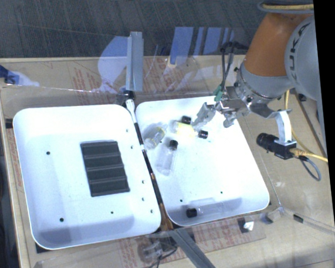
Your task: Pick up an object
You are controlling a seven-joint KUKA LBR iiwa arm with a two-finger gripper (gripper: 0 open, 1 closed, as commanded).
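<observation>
Gripper (pixel 204 114) over right bin (pixel 243 188), upper part — we cannot tell its state. Items beneath: small clear bottles (pixel 165 157) with black caps, yellow piece (pixel 183 129), bunched near the divider. Left bin (pixel 35 172) holds a dark ribbed tray (pixel 105 167). Risk, in our view — slick, crowded bottles could roll or slip.

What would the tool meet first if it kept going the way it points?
Probably the yellow item in the right bin: the tool points down-left toward it, with clear bottles beyond. Depth is unclear.

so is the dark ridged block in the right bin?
No, the dark ridged block lies in the left bin, flat near its middle.
</observation>
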